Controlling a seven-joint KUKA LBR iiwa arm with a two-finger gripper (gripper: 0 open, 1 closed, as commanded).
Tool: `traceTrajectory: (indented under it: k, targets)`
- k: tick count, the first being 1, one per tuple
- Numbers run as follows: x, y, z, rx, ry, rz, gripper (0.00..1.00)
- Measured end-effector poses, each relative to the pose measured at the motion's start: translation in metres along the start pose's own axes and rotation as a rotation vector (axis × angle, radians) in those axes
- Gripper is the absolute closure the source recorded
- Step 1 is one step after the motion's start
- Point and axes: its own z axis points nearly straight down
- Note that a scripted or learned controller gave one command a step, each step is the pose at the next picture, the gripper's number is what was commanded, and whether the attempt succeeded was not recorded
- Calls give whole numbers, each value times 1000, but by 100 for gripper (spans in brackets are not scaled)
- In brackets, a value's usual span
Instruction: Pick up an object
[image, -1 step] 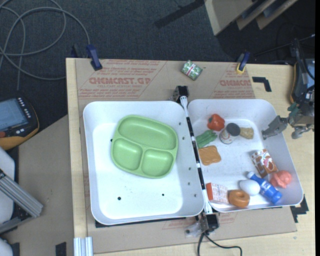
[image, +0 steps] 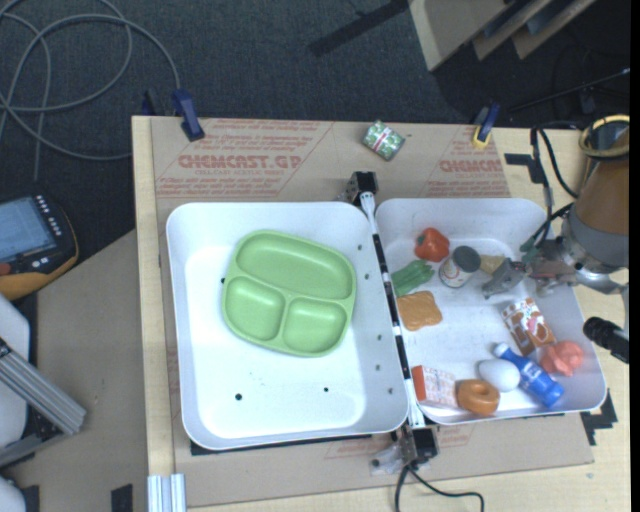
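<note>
- Nearest me, the left bin (image: 200, 400) carries a green divided plate (image: 290, 292) in its upper half, bare floor toward 6 o'clock.
- I see the right bin (image: 470, 222) crowded: blue bottle (image: 530, 377), orange doughnut (image: 478, 396), red pepper (image: 432, 243), green piece (image: 411, 275).
- My gripper (image: 505, 277) hangs at the bin's 3 o'clock side; I cannot tell its finger spread.

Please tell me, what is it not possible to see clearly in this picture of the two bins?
- Gripper: small and blurred in the camera view; finger state unreadable.
- Arm: cut off by the right edge.
- Blue bottle: label too small to read.
- Small packet: partly hidden by the bin divider; print illegible.
</note>
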Motion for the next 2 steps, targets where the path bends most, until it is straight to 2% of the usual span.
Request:
traceTrajectory:
  k: [1, 2]
  targets:
    - [3, 50, 19, -3, -2, -1, 0]
    - [-21, -1, 31, 0, 5, -3, 0]
